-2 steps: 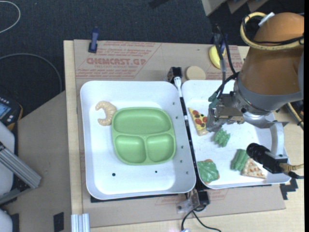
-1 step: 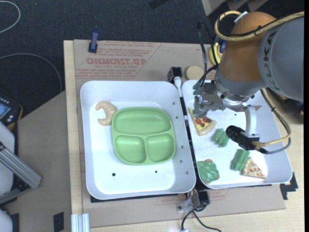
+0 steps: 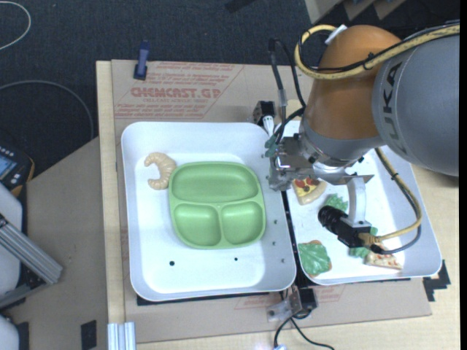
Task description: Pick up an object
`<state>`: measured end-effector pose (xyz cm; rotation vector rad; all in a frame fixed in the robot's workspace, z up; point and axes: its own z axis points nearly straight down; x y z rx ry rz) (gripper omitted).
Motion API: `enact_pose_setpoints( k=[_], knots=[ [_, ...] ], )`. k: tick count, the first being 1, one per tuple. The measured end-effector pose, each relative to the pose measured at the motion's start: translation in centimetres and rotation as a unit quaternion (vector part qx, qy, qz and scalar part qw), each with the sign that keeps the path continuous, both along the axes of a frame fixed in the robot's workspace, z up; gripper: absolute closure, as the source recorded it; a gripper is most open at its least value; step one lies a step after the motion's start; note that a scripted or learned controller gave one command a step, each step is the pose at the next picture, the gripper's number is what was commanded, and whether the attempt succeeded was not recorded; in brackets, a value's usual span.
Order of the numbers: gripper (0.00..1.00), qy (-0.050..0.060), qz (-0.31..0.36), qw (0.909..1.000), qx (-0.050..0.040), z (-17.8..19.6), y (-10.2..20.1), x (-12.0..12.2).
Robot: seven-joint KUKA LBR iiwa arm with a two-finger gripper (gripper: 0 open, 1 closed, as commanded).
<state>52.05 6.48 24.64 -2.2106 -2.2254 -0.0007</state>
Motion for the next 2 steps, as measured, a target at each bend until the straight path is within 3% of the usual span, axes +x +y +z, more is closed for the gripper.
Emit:
enact_pose_setpoints(
  k=[1,2],
  knots=[
    [1.0,0.001,0.0,1.0,-0.0004,0.7,5.8,-4.4],
    [1.0,-0.011,0.0,0.9999,0.0028,19.8,11.7,-4.0]
  ],
)
